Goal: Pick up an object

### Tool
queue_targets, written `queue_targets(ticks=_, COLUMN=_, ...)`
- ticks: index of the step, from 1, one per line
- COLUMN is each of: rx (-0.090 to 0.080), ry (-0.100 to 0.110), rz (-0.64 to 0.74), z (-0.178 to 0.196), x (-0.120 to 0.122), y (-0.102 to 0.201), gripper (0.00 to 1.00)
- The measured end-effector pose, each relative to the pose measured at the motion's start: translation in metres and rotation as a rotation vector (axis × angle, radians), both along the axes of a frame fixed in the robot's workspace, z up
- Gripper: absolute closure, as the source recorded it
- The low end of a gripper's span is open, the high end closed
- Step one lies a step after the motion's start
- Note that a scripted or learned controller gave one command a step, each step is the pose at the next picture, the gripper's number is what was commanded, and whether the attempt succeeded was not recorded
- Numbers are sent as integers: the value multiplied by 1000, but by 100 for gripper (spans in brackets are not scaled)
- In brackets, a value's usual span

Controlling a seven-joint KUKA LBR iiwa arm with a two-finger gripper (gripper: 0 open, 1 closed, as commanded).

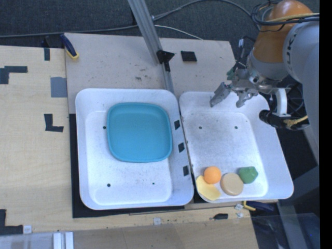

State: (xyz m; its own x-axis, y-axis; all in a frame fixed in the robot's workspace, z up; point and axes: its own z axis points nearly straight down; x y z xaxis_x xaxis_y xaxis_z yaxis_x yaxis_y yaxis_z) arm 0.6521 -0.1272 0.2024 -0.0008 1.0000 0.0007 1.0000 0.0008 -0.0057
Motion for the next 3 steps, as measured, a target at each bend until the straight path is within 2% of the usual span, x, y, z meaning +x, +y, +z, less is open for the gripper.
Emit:
queue_targets(ticks=1, rx=0, ry=-1, rz=0, z=-44, x=-5, y=1, gripper=0)
queue_targets(ticks=2, rx=0, ry=0, rz=0, z=-107, x=-5, y=6, gripper=0)
queue_targets(ticks=3, rx=-1, ry=-5, rz=1, z=-93, x=-4, y=6, gripper=100)
